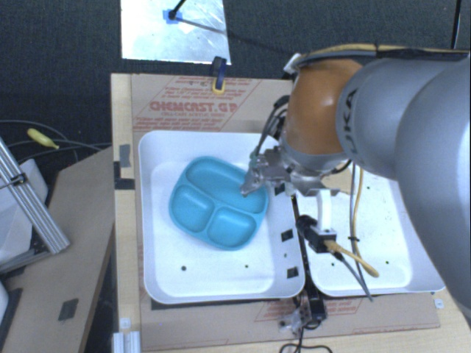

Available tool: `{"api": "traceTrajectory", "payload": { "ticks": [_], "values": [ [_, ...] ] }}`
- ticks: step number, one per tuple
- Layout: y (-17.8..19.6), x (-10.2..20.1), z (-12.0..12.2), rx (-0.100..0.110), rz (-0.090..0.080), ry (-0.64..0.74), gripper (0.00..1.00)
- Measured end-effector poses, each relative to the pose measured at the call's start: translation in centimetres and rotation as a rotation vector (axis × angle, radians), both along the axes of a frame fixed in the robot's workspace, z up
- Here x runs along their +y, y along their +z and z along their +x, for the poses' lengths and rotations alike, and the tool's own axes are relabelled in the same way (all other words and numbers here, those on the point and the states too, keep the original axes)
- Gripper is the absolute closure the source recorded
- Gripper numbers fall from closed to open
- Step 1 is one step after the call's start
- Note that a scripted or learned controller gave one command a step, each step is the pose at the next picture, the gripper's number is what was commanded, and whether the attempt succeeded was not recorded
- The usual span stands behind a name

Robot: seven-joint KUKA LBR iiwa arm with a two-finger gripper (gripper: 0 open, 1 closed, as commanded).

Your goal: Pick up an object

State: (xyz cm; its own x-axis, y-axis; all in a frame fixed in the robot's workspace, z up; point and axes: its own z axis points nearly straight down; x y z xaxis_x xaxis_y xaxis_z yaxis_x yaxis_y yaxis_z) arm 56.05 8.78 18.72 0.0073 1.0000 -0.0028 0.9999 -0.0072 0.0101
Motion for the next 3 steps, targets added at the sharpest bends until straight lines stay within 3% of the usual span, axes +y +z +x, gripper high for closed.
{"api": "traceTrajectory", "payload": {
  "ticks": [1, 2, 3],
  "values": [
    [-9.4, 14.6, -2.6, -0.003, 0.001, 0.014, 0.00],
    [-10.3, 9.6, 4.2, 0.057, 0.010, 0.001, 0.00],
    [-11.0, 13.5, 8.5, 0.190, -0.046, -0.011, 0.00]
  ]
}}
